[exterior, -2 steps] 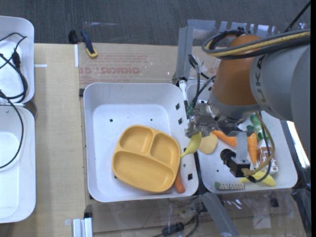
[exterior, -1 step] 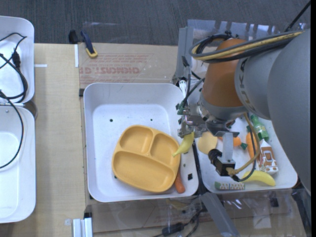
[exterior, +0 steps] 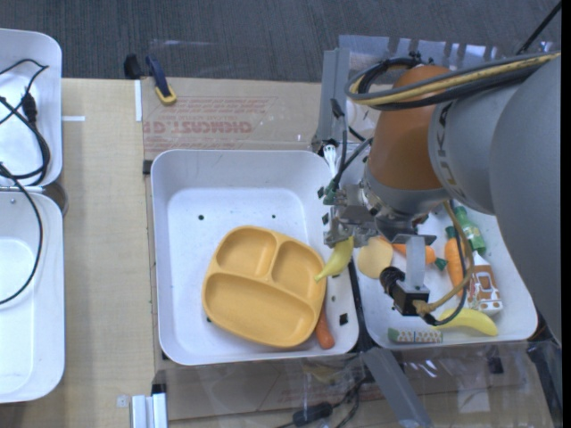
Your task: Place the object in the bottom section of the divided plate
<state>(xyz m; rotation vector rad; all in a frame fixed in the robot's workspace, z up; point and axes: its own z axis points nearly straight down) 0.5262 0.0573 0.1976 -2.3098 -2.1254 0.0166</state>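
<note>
1. Looming largest and closest to the lens, the grey arm (exterior: 500, 132) with its orange band (exterior: 406, 141) reaches in from the right, above the seam between the two white bins.
2. Below the wrist, the gripper (exterior: 346, 239) points down at the wall the two bins share.
3. A small yellow banana (exterior: 337, 259) hangs tilted just under the gripper, its lower tip over the right edge of the divided plate (exterior: 265, 283); whether the fingers are clamped on it or merely beside it cannot be told from this angle.
4. That plate is yellow-orange and lies in the left bin (exterior: 178, 239), with two small sections toward the top and one large bottom section nearer the viewer, which shows only bare plate.
5. A carrot (exterior: 324, 334) lies in the left bin just beside the plate's lower right rim.
6. In the right bin (exterior: 526, 315) sit a pale yellow round fruit (exterior: 375, 257), a second banana (exterior: 468, 322) near the front wall, another carrot (exterior: 455, 261) and a small printed box (exterior: 484, 291).
</note>
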